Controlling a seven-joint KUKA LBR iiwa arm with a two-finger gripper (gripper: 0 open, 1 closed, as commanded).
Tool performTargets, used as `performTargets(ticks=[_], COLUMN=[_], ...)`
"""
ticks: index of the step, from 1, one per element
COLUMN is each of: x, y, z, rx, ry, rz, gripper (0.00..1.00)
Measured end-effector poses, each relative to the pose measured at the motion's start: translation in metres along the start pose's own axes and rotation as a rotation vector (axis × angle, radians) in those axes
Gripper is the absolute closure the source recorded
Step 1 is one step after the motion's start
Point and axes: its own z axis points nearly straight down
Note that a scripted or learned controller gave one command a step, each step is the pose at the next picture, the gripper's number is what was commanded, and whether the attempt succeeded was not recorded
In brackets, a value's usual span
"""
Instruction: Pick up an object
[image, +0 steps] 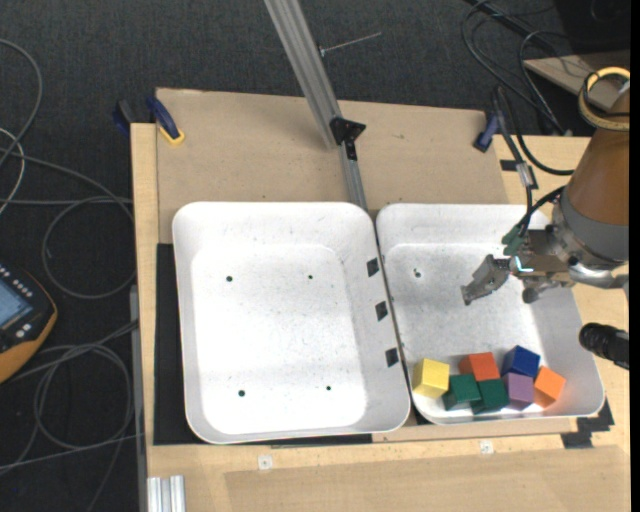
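Observation:
Several small blocks lie clustered at the near edge of the right bin (440, 240): a yellow block (432, 376), a red block (482, 365), two green blocks (474, 392), a blue block (523, 359), a purple block (520, 388) and an orange block (549, 383). My gripper (505, 289) hangs over the middle of the right bin, behind the cluster and apart from it. Its fingers are spread open and nothing sits between them.
The left bin (275, 315) stands beside the right one, with a divider edge between them. A slanted metal rail (320, 85) runs in from the back to the bins' junction. Cables and a handheld device (18, 318) lie off the bench at left.

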Motion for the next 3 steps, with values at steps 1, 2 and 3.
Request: performTargets(ticks=[1, 2, 3], x=[0.0, 0.002, -0.004], y=[0.001, 0.001, -0.001], z=[-0.002, 0.04, 0.101], rx=[-0.006, 0.001, 0.002], ry=[-0.001, 0.0, 0.0], rz=[0.0, 0.001, 0.001], gripper=[0.0, 0.0, 0.0])
